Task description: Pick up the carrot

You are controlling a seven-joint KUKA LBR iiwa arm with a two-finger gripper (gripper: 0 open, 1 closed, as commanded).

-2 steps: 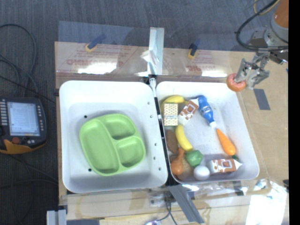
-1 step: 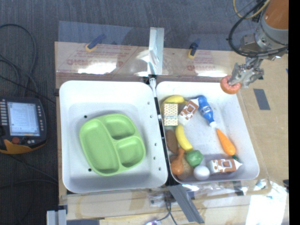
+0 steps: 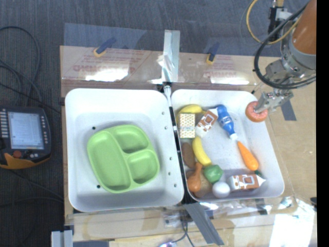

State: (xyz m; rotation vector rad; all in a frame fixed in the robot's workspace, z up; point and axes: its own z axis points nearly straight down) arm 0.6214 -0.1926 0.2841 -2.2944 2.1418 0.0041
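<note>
The carrot (image 3: 248, 156) lies in the right bin (image 3: 273, 153), near its right wall, below and left of my gripper (image 3: 269, 103). Bare floor shows around it; a blue bottle (image 3: 226, 121) lies up-left, a carton (image 3: 243, 182) below. My gripper hangs over the bin's top right corner, by an orange-pink round thing (image 3: 255, 112); how wide it stands, I cannot tell.
</note>
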